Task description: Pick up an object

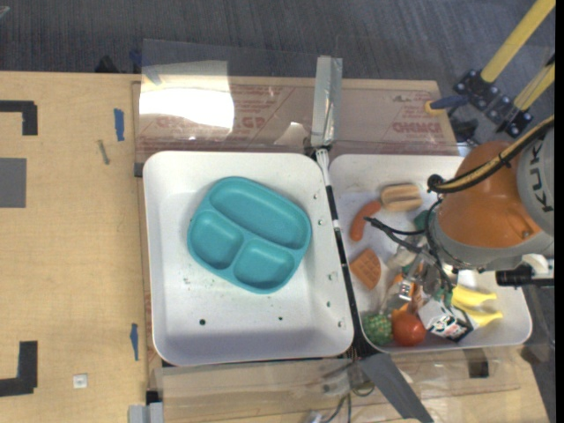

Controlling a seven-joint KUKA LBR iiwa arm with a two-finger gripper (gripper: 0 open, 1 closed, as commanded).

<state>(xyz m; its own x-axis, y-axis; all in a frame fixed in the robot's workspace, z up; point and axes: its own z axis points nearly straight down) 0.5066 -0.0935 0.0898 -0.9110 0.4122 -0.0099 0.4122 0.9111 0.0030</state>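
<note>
The right bin (520, 329) holds several toy foods: a hot dog bun (401, 195), an orange sausage-like piece (361, 220), an orange wedge (367, 268), a green broccoli (379, 327), a red tomato (408, 330), a yellow banana (477, 302) and a black-and-white packet (448, 324). The arm's orange band (483, 210) hangs over this bin. My gripper (416, 276) reaches down among the items in the bin's middle, just above the tomato and right of the orange wedge. Cables and the wrist hide what lies under it.
The left bin (176, 307) bears a teal divided plate (249, 233) near its middle. A raised divider (337, 254) runs between the two bins. Clear plastic sheeting (264, 104) lies behind them, and yellow struts (520, 33) stand at the back right.
</note>
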